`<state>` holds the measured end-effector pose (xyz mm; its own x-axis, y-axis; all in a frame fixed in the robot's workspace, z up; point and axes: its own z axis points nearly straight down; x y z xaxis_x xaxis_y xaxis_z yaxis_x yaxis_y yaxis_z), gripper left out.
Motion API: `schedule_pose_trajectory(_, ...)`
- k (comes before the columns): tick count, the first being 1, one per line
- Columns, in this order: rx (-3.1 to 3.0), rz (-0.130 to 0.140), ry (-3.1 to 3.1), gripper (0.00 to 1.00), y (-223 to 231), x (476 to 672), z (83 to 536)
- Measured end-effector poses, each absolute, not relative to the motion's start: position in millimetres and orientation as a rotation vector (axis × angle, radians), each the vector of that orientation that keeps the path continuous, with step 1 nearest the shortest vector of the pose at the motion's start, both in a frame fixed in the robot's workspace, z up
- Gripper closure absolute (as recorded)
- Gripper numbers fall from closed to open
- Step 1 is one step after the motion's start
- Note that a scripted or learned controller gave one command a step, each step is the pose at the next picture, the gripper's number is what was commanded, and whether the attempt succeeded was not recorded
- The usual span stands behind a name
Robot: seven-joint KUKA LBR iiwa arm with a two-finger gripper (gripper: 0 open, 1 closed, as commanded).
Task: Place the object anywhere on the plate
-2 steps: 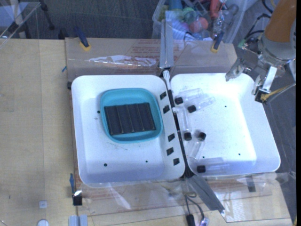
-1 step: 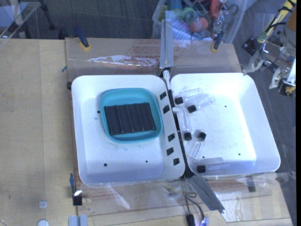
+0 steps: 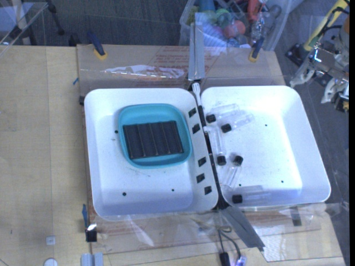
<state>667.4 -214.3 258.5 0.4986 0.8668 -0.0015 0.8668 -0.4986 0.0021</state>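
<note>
One dark ridged object (image 3: 153,139) lies on one teal plate (image 3: 126,117) in the left of two bins (image 3: 100,148).

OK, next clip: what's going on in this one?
Nothing is being handled at this moment. In the left bin sits a teal plate with a dark ribbed rectangular object lying flat on it. The right bin holds several clear tubes with black caps, scattered near the divider.

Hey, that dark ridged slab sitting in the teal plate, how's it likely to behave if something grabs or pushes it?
The dark ridged slab lies flat in the teal plate, so it probably won't roll or tip. Its straight edges and even ridges suggest it is stiff. Pushed sideways, it would likely stop against the plate's raised rim.
</note>
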Motion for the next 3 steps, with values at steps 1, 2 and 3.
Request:
schedule_pose_trajectory(1, 2.736, -0.004, 1.546, 0.0, -213, 667.3, 255)
schedule_pose_trajectory(2, 2.769, -0.002, 1.485, 0.0, -213, 667.4, 255)
schedule_pose_trajectory(3, 2.766, -0.003, 1.486, 1.0, -212, 668.2, 265)
